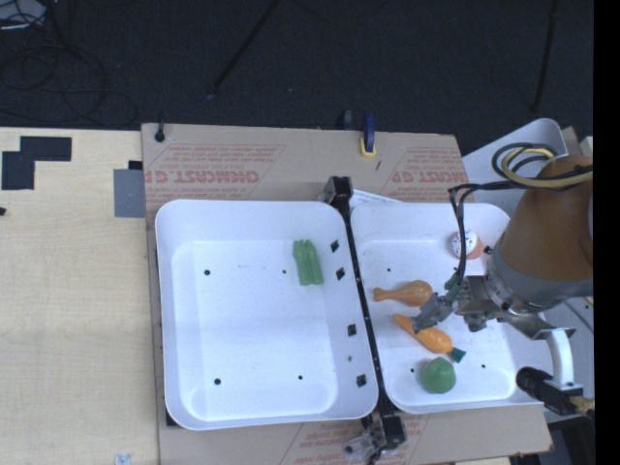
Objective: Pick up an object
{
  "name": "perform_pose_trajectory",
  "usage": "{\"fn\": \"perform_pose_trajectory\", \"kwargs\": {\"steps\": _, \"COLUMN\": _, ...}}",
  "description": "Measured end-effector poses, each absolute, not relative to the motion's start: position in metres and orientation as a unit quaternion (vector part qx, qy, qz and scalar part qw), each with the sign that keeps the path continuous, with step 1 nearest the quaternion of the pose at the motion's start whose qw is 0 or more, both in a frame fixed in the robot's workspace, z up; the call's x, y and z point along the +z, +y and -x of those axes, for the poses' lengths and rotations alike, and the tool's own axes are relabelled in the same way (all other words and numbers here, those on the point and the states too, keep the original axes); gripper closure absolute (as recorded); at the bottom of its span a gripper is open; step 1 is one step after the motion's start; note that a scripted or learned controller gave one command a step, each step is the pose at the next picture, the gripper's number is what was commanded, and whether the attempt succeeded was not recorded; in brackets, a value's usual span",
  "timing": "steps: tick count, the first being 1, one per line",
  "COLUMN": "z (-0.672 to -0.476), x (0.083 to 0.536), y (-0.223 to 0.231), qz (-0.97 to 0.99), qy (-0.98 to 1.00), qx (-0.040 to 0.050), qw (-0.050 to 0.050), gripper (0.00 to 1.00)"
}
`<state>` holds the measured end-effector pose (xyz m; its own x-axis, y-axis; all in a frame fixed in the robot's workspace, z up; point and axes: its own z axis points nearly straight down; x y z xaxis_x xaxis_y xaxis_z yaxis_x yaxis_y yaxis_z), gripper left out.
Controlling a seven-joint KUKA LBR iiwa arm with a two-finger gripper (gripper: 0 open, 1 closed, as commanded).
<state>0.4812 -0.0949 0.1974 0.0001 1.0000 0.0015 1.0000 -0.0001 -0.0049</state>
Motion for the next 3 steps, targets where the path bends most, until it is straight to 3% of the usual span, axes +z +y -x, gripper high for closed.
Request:
{"fn": "perform_pose_trajectory", "kwargs": {"steps": 1, "z": -0.528, "x": 0.126, "y": -0.083, "qz": 0.707, "qy": -0.707, "qx": -0.0002, "qw": 0.001, "gripper": 0.00}}
{"fn": "perform_pose_trajectory", "kwargs": {"steps": 2, "z": -0.546, "x": 0.090, "y": -0.085, "qz": 0.707, "qy": -0.708, "qx": 0.0008, "qw": 0.001, "gripper": 0.00}}
{"fn": "perform_pose_trajectory", "kwargs": {"steps": 3, "z": -0.545, "x": 0.099, "y": -0.087, "qz": 0.710, "qy": -0.704, "qx": 0.0018, "qw": 0.003, "gripper": 1.00}}
